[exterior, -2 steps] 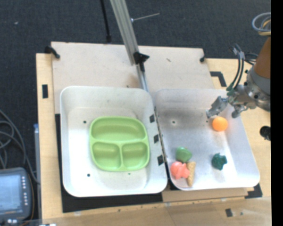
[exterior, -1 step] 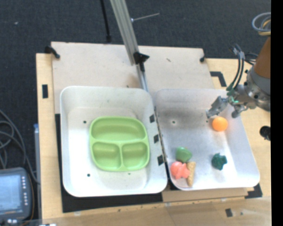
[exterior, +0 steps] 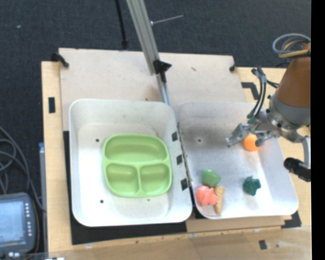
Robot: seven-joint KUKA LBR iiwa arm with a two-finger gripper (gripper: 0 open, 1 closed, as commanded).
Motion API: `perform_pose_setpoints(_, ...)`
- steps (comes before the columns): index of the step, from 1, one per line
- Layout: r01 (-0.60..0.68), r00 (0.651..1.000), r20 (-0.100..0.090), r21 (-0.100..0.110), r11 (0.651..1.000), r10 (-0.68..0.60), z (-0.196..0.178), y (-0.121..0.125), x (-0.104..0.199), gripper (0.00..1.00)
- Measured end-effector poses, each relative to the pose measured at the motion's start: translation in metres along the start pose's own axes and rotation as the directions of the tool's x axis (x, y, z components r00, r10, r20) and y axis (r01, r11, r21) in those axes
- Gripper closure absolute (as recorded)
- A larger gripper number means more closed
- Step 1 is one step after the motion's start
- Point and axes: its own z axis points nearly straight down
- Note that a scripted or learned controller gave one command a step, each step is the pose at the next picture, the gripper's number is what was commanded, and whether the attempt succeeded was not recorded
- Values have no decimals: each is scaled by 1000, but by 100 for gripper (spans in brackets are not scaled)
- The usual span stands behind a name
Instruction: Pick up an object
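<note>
Positioned over the right bin, upper right area: gripper, reaching in from the right on the grey arm with its orange band. Fingers spread apart, with an orange ball seen between the tips; grip contact on the ball cannot be confirmed. Located at the near left corner of the same bin: green piece, pink piece and tan cone-shaped piece, clustered and touching. Set apart to their right: dark green piece. Centred in the left bin: light green divided tray, three compartments
</note>
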Motion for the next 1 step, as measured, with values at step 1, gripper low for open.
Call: perform_pose_setpoints(1, -2, 1000, 0, 0, 1000, 2, 44, 3, 3, 0)
